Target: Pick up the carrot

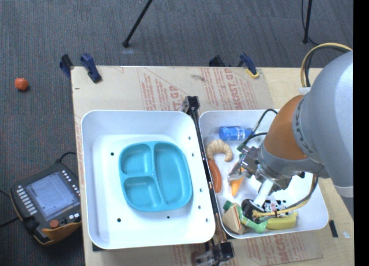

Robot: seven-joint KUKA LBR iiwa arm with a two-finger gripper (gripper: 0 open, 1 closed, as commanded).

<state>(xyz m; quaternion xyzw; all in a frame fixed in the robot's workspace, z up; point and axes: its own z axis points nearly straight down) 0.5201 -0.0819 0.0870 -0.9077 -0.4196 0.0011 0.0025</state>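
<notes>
A small orange carrot (235, 187) lies in the right bin (314, 216), near the bin's left side. My gripper (238, 173) hangs right above the carrot's upper end, reaching in from the right, and its tip looks to be touching or nearly touching the carrot. The wrist's grey body and orange band cover the middle of the bin.
A red sausage (214, 175) lies just left of the carrot, with a croissant (221, 148) and a blue bottle (234, 133) farther back. A sandwich (233, 219) and a banana (282, 222) lie at the front. The left bin (98, 201) holds a teal divided plate (154, 176).
</notes>
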